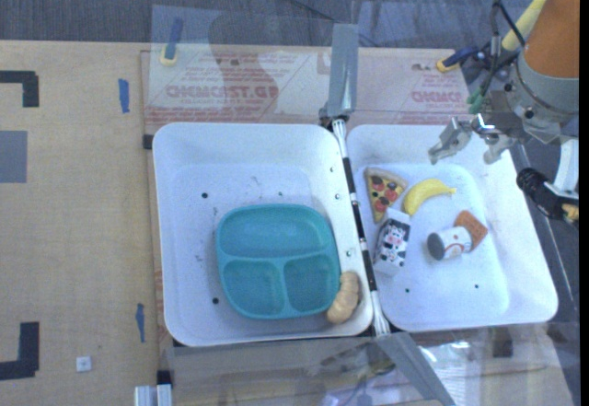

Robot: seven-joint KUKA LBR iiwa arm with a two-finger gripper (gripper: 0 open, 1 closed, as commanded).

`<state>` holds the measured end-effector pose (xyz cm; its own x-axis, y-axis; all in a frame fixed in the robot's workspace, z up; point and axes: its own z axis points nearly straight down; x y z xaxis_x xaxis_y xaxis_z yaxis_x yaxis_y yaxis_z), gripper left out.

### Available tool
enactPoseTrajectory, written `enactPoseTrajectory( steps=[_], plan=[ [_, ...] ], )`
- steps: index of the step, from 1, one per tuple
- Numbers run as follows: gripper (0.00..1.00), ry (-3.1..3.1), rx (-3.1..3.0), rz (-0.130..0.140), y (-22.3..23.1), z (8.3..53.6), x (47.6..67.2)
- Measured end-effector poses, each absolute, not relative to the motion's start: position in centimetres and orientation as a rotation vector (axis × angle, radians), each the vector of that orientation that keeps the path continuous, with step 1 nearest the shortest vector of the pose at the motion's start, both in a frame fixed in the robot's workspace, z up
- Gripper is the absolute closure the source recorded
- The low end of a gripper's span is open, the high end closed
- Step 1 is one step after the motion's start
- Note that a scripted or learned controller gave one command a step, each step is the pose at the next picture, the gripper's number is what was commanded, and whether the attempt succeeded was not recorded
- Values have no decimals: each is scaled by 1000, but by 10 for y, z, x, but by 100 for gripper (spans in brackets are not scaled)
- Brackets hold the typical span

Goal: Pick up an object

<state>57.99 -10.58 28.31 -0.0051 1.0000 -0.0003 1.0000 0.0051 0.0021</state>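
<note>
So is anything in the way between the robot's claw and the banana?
Nothing visible is. The gripper hangs open above the right bin's far edge, and the banana lies just below it, uncovered, with the pizza slice off to its side.

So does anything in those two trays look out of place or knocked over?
A few small things. The milk carton and the small can in the right bin lie tipped on their sides. In the left bin, the tan potato-like toy leans against the teal plate's corner. Nothing looks spilled or broken.
</note>
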Motion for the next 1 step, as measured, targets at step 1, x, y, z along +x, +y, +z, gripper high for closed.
enactPoseTrajectory(
  steps=[1],
  plan=[
    [0, 2355, 2075, 4, -162, 96, 590]
  ],
)
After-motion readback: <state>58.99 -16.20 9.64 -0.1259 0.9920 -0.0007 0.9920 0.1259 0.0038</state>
